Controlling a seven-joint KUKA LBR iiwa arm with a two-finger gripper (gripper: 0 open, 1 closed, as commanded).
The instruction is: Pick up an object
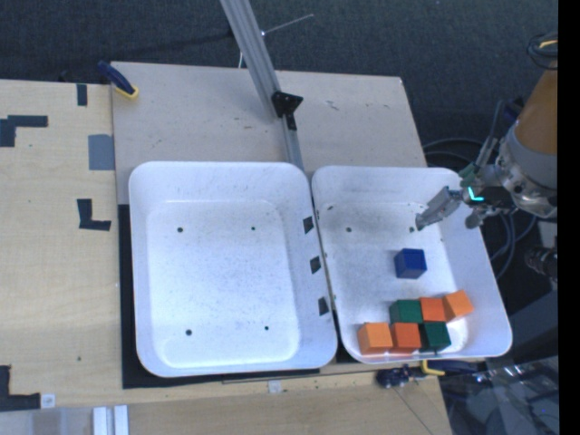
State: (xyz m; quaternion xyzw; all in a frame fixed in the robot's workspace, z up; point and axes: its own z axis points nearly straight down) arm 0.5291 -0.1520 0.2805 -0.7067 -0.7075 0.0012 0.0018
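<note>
A pale wooden worktop [208, 116] stands on dark carpet and carries two shallow white plastic bins side by side, with a slanted grey metal pole [254, 43] crossing above them. The landmark here is the small blue cube [410, 262], which lies alone near the middle of the right-hand bin [353, 207]. Nearer the camera than the blue cube, along that bin's front wall, sits a cluster of orange and dark green blocks [417, 324], packed touching one another. The left-hand bin [217, 261] lies well to the left of the blue cube, past the shared rims. The grey arm's pincer [439, 208] hangs above and slightly right of the blue cube, over the bin's far right part, apart from it; nothing shows between its fingers, and I cannot tell whether they are spread or pressed together.
</note>
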